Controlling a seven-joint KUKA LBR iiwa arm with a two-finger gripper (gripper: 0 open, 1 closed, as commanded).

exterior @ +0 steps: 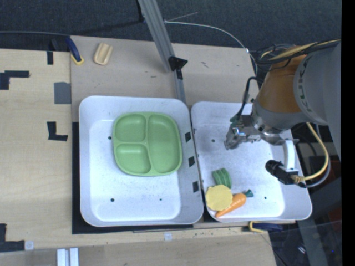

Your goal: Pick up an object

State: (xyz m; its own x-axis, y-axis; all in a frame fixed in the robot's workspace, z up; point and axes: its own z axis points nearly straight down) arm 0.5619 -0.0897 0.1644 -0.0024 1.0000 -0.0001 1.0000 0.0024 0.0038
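Note:
In the right bin [272, 204], near its front left corner, lie a green pepper-like piece [222, 178], a round yellow piece [219, 197] and an orange carrot [235, 203] with a green top. The yellow piece touches the carrot. My gripper [233, 138] hangs over the upper middle of the right bin, well behind these toys and apart from them. I see nothing held in it.
The left bin [94, 204] holds a green divided plate [147, 143]. A grey pole [157, 26] slants down to the bins' rear edge. A tan block [102, 54] and a blue-yellow item [75, 51] lie on the bench behind. Cables hang at the arm's right.

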